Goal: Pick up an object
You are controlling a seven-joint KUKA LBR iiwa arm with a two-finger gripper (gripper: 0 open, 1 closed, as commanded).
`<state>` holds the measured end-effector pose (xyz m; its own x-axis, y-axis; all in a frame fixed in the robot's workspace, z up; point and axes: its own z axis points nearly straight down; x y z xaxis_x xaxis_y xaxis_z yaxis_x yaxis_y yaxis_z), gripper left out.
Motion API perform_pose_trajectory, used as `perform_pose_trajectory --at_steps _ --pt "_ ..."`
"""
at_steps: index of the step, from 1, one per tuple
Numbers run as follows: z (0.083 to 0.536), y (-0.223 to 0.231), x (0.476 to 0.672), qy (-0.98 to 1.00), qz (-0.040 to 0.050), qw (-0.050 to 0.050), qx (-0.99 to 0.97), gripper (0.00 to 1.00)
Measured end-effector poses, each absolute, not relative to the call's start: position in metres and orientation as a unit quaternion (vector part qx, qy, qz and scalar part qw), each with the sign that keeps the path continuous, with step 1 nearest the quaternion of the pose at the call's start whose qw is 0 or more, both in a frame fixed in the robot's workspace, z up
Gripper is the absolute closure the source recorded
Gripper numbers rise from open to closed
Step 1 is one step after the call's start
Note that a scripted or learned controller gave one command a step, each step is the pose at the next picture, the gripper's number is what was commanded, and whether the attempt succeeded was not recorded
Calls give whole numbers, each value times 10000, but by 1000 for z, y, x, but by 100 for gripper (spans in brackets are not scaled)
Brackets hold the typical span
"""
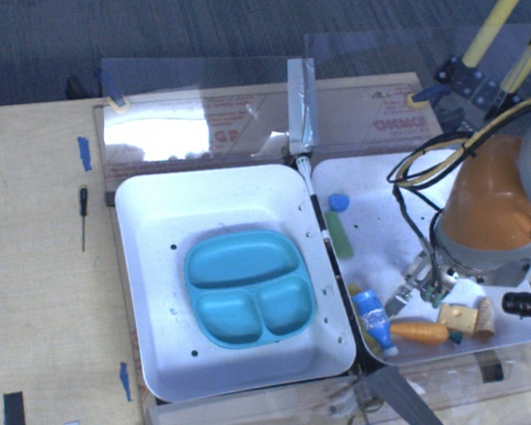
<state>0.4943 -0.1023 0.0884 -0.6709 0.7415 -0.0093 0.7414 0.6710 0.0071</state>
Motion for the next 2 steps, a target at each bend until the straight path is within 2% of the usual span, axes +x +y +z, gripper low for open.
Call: perform_pose_trajectory --at_steps 1,2 --pt "88 -98 530 8598 13 28 5107 0" --pt "88 -102 530 7806 27 37 6250 0"
